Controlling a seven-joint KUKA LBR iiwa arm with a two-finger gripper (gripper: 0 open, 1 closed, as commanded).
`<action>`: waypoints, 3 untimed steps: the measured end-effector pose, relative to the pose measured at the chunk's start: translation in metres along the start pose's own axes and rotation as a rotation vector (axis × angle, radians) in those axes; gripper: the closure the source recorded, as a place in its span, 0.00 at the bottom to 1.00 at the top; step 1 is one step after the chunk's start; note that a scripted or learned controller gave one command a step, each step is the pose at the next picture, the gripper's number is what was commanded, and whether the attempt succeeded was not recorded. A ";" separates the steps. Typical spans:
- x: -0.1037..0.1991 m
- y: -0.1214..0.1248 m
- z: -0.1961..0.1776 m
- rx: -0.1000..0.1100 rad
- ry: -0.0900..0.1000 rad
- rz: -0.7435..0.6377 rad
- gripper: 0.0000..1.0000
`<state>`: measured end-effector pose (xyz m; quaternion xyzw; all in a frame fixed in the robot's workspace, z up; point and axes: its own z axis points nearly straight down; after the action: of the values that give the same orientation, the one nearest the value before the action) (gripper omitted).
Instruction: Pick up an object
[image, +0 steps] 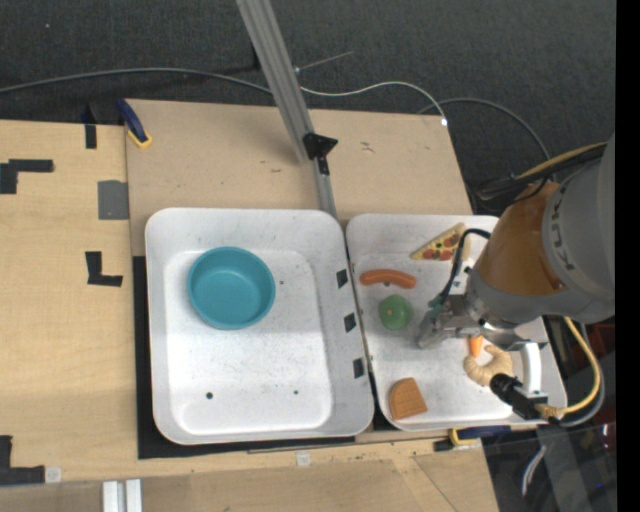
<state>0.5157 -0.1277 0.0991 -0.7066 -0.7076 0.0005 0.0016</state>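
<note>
Closest to the lens is the arm, grey with an orange band, which comes in from the right and leans over the right bin. Its end effector sits low inside that bin, near the middle, pointing down and to the left. Whether it is open or closed cannot be told from this angle, and nothing can be seen gripped in it.

Anything to be picked lies loose in the bins. A green ball rests on the floor of the right bin just left of the end effector, close to it, though contact cannot be judged. A sausage lies just behind the ball, running left to right. A pizza slice lies near the far rim, beside the arm. A brown bread piece sits at the near edge of the bin, well apart from the ball. A small orange and beige piece lies just right of the end effector, partly hidden and too unclear to name.

The left bin touches the right one along its side and holds a teal bowl, upright, in its far left part.

Both bins rest on a tan table. A grey pole slants across the table from the top edge down toward the seam between the bins. Black tape marks dot the wood at the left.
</note>
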 end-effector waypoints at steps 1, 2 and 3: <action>-0.002 0.010 -0.057 -0.007 -0.002 0.000 1.00; 0.006 0.017 -0.114 -0.008 -0.002 -0.001 1.00; 0.004 0.014 -0.176 -0.009 -0.003 0.000 1.00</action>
<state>0.5306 -0.1242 0.2749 -0.7065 -0.7077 -0.0015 -0.0026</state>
